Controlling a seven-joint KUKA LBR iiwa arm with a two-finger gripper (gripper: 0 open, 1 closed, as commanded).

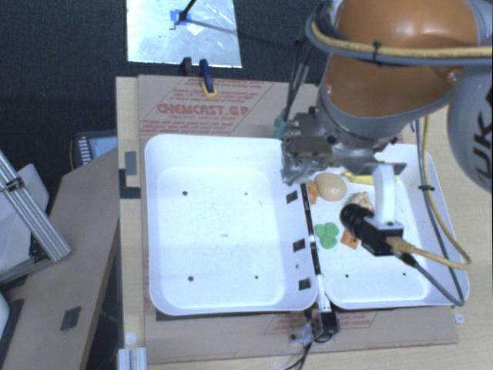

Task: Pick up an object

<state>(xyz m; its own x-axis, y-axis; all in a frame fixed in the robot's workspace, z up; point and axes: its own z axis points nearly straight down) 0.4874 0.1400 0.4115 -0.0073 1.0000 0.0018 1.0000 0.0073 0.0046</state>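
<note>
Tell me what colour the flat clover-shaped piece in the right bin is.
Green, seen in the camera view.

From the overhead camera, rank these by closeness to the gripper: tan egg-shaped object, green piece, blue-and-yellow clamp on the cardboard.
1. Tan egg-shaped object, right bin, beside the gripper.
2. Green piece, right bin, nearer the camera.
3. Blue-and-yellow clamp, far edge of the cardboard.

Bright, even overhead light washes the 2 white bins [216, 230], glare streaks the orange arm band [408, 29] and a silver sheet [183, 21], while dark surroundings and slightly soft, grainy detail mark the frame.
</note>
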